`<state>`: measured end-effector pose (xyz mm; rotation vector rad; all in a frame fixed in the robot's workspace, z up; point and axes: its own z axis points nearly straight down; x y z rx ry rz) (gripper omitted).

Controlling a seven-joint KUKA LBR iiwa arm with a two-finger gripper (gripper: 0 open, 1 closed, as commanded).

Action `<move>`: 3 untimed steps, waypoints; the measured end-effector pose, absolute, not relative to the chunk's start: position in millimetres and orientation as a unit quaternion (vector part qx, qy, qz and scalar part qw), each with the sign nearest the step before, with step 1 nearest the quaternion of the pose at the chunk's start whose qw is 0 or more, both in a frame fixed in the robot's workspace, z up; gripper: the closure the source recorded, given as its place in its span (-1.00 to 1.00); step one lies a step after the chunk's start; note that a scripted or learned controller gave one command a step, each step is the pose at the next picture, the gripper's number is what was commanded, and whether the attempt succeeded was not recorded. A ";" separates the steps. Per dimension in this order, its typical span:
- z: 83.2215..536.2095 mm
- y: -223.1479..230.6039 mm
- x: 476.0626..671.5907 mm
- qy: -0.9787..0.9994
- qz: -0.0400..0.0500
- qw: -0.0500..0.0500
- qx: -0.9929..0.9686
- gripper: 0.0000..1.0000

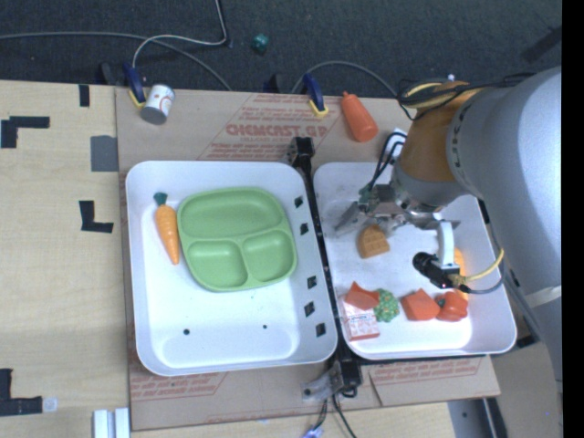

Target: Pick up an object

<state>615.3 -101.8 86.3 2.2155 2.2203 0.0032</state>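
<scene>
My gripper (365, 215) hangs over the upper left part of the right bin (488, 336). A tan, bread-like piece (372, 243) lies just below it, close to the gripper or touching it; I cannot tell which. Along the bin's front lie a red piece (360, 296), a green broccoli (387, 306), an orange-red block (421, 306) and a red-orange piece (453, 307). A white and red packet (359, 323) sits at the front left corner.
The left bin (151, 336) holds a green divided plate (239, 237) and a toy carrot (167, 230) along its left side. Behind the bins, an orange toy (359, 117) and a small can (158, 101) lie on the cardboard. The arm covers the right bin's far right.
</scene>
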 end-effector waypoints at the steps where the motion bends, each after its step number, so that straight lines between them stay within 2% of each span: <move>1: 95.8 -102.1 615.1 0.708 0.000 0.002 0.706 1.00; 2: 95.6 -102.1 615.0 0.708 0.000 0.002 0.706 -1.00; 3: 184.4 -46.8 548.1 0.708 0.000 0.000 0.706 -1.00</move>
